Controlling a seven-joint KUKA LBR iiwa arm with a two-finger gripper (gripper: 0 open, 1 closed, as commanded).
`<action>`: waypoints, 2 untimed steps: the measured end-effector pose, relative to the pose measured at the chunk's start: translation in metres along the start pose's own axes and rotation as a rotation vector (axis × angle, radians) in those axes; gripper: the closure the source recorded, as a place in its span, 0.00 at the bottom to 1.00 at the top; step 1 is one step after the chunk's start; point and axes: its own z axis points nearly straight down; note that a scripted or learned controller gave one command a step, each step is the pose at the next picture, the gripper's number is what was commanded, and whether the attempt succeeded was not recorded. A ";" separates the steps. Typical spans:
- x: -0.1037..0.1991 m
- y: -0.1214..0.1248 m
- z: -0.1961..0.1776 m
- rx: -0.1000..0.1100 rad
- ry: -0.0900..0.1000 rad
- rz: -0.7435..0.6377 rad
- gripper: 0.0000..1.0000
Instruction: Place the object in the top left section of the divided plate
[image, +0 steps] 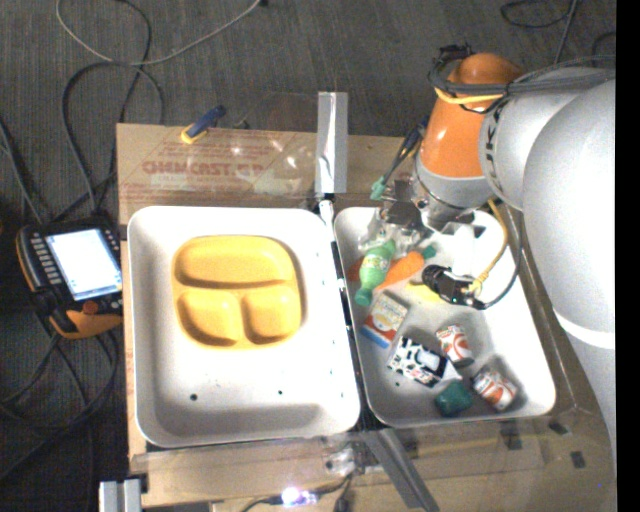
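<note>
Far left, off the bench: a teach pendant (75, 270) with a lit screen, not in play. Left bin (150, 400) holds the yellow divided plate (238, 290); its big upper section and two small lower ones all look bare, so nothing is placed yet. Which corner counts as top left is a judgement call; likely the left part of the large upper section. A blue-and-yellow tool (203, 122) lies on the cardboard behind the bins, clear of the path. Right bin (530, 340) is cluttered: green bottle (371, 272) touching a carrot (403, 268), a small carton (385, 317), a black-and-white pack (418, 361), two red-white cans (455, 345) (494, 387), a dark green lump (453, 400). Gripper (398, 232) sits low over the bottle and carrot at the bin's back left; cannot tell its grasp state, nor which object is the target. Step looks like the pick. Next move needs one object isolated from its touching neighbour, lifted over the wall between bins, then carried left.
</note>
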 end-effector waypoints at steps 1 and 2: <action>0.062 -0.040 -0.001 -0.002 0.001 -0.317 1.00; 0.145 -0.097 -0.016 -0.001 0.000 -0.216 1.00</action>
